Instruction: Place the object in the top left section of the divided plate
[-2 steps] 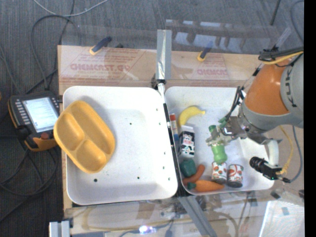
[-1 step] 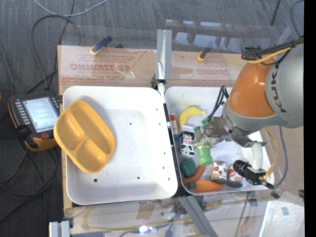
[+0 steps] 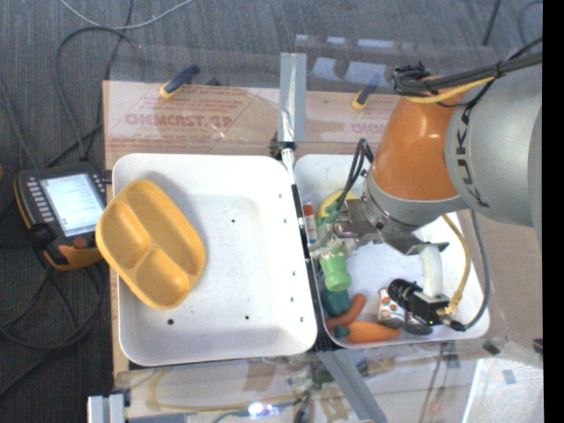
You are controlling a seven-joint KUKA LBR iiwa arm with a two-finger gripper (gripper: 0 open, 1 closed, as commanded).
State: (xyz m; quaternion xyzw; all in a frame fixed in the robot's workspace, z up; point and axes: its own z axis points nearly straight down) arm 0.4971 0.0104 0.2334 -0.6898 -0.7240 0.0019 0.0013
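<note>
A yellow divided plate (image 3: 148, 241) with three sections lies tilted at the left side of the left bin (image 3: 242, 280), with its edge over the bin's rim. My gripper (image 3: 340, 236) hangs low over the left part of the right bin (image 3: 477, 317), under the orange band of the wrist. Just below it stands a green cylinder (image 3: 335, 272). Nothing can be made out held in the gripper. The wrist hides the middle of the right bin.
The right bin also holds a dark teal piece (image 3: 335, 303), a red sausage shape (image 3: 352, 307), an orange carrot (image 3: 371, 331), a small red and white can (image 3: 387, 305) and a white object (image 3: 430, 263). A teach pendant (image 3: 55, 208) lies left of the bench.
</note>
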